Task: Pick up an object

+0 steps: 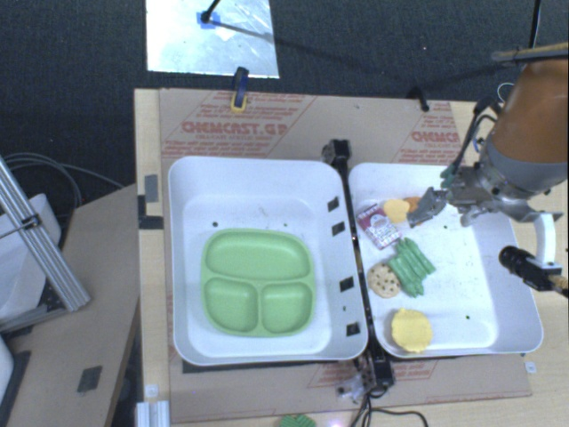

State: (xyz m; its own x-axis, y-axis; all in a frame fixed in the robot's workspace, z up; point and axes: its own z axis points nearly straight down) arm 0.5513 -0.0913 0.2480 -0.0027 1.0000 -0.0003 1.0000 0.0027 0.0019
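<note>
Two white bins [258,172]; gripper [430,206] hovers over the right one, fingers' spread unclear, orange toy [396,209] just beside them, likely the target

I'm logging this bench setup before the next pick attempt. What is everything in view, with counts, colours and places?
Bins: two, white, side by side on the bench.
Divided plate: one, light green, three compartments, lying in the left bin.
Small packet: one, red and white, right bin, near the divider.
Orange piece: one, orange-yellow, right bin, just right of the packet.
Green beans: one bunch, green, middle of the right bin.
Cookie: one, tan with dark spots, left of the beans.
Yellow round piece: one, yellow, front of the right bin.
Foil sheet: one, silvery, on the dark floor behind the bench.
Arm: one, grey with orange band, reaching in from the right.
Claw: one, dark grey, over the right bin near the orange piece.
</note>
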